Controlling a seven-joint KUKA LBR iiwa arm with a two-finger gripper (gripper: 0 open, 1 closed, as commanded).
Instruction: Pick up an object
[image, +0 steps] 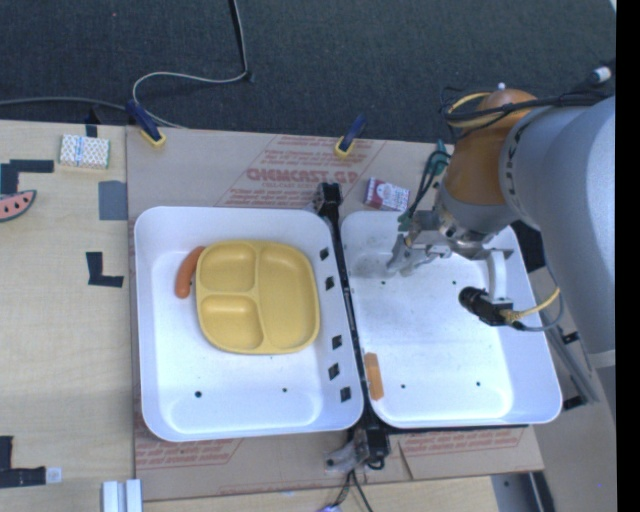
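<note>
Grey arm (560, 170) reaches in, gripper (405, 258) lowered.

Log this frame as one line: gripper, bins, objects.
gripper: over right bin, nothing seen held | left bin: yellow tray, orange piece beside it | right bin: orange piece at left wall

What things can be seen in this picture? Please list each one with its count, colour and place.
bins: 2, white, side by side on the bench; left bin, right bin
divided plate: 1, yellow, in the left bin
sausage-shaped piece: 1, orange, in the left bin, at the plate's left edge
small orange piece: 1, orange, at the left wall of the right bin
small packet: 1, red and white, on the cardboard behind the right bin
clips: 2, blue and yellow, at the cardboard's far edge
arm: 1, grey with orange band, from the right
gripper: 1, over the right bin's far part
</note>
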